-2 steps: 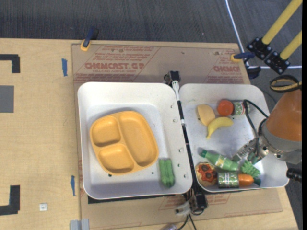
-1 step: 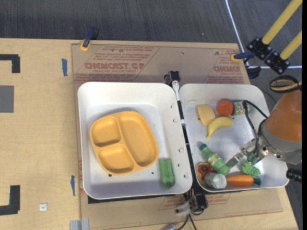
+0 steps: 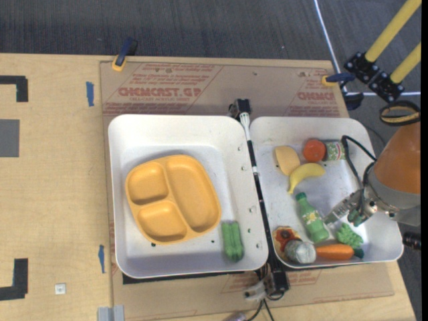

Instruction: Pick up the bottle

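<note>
While the green bottle [image 3: 311,218] lies in the right bin [image 3: 384,249] just beside my fingers [image 3: 349,210], whose spread I cannot tell, I risk nudging it; the carrot [image 3: 333,251] and broccoli [image 3: 349,235] crowd close.

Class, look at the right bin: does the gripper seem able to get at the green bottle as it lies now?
Probably yes. The gripper sits just right of the green bottle, whose top is uncovered; the banana and carrot crowd its ends only.
</note>
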You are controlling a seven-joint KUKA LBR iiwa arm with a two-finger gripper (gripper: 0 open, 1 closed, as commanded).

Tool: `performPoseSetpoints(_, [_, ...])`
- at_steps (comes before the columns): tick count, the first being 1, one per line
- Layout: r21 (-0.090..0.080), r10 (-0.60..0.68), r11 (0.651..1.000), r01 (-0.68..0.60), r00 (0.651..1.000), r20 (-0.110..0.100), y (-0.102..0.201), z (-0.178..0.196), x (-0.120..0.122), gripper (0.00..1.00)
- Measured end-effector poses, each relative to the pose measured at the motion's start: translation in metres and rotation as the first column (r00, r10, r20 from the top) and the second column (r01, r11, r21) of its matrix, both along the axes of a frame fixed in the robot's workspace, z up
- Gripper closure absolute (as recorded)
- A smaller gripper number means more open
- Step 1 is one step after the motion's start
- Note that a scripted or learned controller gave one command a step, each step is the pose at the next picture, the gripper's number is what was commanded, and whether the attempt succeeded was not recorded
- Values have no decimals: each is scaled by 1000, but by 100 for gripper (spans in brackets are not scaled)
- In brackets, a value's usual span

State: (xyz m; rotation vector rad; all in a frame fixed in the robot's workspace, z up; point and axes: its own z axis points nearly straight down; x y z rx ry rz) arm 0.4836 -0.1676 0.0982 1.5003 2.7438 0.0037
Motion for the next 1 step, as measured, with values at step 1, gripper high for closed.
performPoseSetpoints(1, [-1, 0, 1000, 0, 1000, 1, -1, 0, 0, 0])
